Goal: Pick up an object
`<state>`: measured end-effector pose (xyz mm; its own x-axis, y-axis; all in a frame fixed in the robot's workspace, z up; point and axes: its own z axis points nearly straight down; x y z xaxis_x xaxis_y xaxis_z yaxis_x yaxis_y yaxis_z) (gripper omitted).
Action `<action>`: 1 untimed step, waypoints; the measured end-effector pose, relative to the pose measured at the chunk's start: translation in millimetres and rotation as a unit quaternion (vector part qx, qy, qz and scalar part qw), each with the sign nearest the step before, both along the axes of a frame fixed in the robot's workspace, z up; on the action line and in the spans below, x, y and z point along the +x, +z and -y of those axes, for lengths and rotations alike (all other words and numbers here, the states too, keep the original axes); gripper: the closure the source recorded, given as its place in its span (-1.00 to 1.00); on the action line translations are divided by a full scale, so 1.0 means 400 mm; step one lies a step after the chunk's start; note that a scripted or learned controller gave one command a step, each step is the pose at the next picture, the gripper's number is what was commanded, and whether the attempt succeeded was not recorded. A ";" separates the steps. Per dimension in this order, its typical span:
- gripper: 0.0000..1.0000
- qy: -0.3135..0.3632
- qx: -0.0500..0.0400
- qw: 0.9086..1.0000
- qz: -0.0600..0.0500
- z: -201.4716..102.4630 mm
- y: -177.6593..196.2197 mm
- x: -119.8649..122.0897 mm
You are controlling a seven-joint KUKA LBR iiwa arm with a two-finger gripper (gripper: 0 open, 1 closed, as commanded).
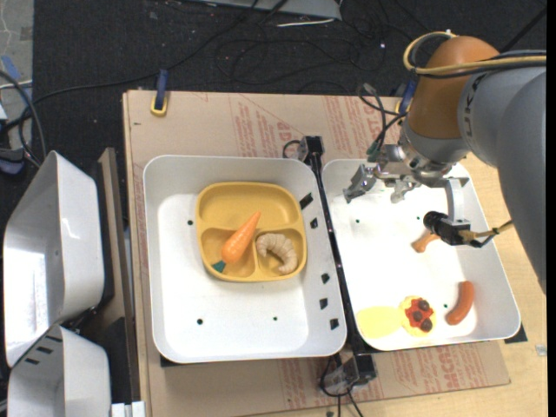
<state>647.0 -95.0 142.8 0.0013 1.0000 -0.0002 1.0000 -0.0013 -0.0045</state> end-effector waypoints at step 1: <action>-1.00 0.000 0.000 1.000 0.000 -0.002 -0.135 -0.003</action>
<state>645.9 -94.2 88.9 0.0012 1.0000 0.0000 1.0000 -0.0012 -0.0045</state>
